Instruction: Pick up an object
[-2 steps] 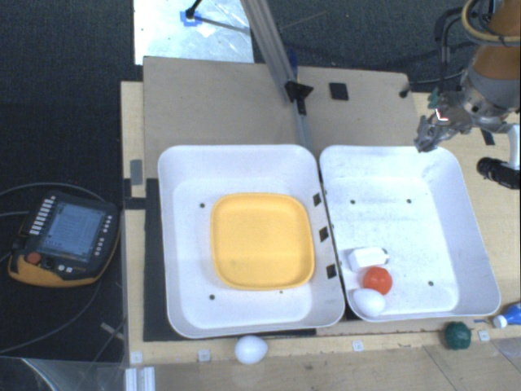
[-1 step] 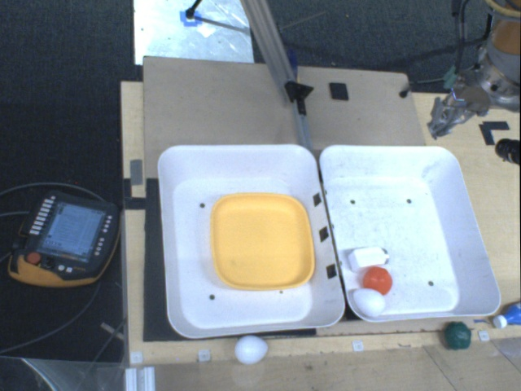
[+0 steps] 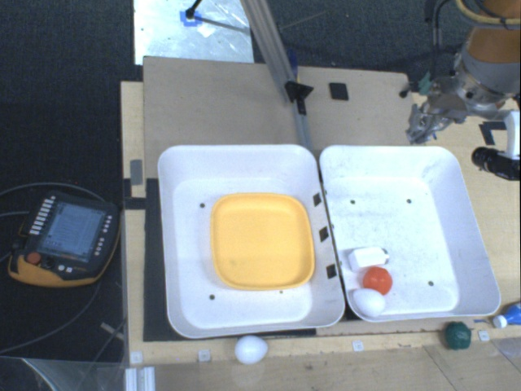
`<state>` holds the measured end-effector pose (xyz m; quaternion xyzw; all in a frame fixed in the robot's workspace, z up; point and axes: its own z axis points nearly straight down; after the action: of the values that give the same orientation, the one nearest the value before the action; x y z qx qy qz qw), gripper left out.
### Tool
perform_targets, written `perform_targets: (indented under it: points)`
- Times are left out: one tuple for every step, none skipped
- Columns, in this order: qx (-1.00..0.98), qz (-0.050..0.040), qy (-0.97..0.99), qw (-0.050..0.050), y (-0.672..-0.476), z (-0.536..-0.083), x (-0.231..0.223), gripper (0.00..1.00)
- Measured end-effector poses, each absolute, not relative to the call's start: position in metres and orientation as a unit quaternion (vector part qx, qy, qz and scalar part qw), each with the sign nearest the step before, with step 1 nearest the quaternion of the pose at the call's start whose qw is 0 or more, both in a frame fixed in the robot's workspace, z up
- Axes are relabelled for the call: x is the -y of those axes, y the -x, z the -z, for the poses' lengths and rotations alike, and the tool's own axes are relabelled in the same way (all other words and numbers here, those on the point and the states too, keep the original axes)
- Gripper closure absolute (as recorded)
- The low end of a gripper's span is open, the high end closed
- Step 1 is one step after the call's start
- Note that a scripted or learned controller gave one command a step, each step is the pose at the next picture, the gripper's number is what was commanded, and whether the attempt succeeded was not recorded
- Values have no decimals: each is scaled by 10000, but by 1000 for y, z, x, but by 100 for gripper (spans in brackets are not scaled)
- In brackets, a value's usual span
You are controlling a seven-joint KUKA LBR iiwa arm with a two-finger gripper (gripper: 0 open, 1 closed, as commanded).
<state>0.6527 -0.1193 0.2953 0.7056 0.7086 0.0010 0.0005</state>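
The tan surface (image 3: 370, 104) carries two shallow white bins side by side, the left bin (image 3: 183, 186) and the right bin (image 3: 456, 186), with a white egg (image 3: 251, 349) and a dark green ball (image 3: 457, 336) lying along its near edge.

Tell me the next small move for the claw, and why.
Probably bring the claw toward the camera and down over the near-left corner of the right bin. It hangs at that bin's far rim, apart from everything, while the orange ball, a white block and a white egg-like piece cluster in that corner.
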Motion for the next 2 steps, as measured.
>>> perform_targets:
  points:
    - [-7084, -4, -7059, -1, -624, -287, 80, 100]
    - [-7084, -6, -7058, -1, -609, -283, 41, 100]
